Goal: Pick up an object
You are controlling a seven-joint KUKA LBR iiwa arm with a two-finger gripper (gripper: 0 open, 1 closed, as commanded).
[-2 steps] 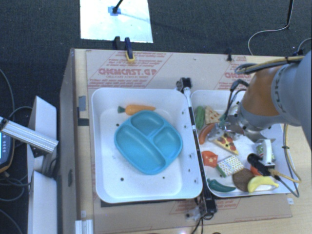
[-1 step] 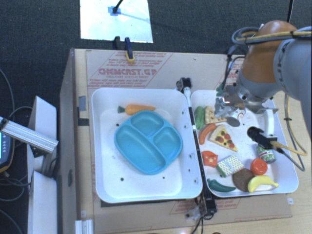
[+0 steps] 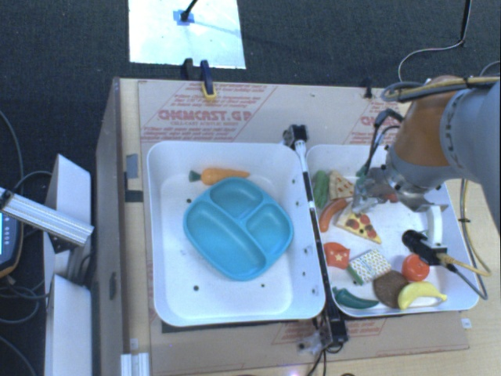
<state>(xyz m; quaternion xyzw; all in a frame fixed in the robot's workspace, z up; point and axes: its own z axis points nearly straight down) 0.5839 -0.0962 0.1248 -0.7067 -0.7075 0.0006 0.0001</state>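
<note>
Two white bins (image 3: 168,210) were seen, the gripper (image 3: 363,202) lowered over the pizza slice (image 3: 358,225) in the right one, its jaw state indiscernible.

This is looking like a robotics lab, not a home. A grey arm (image 3: 450,143) with an orange band is reaching in from 3 o'clock, trailing loose cables (image 3: 438,53), over a bench (image 3: 235,108) topped with printed board. Two white bins (image 3: 168,233) are sitting side by side on it, one carrying a blue plate (image 3: 237,227), the other holding plastic toy food (image 3: 360,225). Dark carpet (image 3: 63,45) is showing at 12 o'clock, and aluminium framing (image 3: 47,218) is standing at 9 o'clock.
</note>
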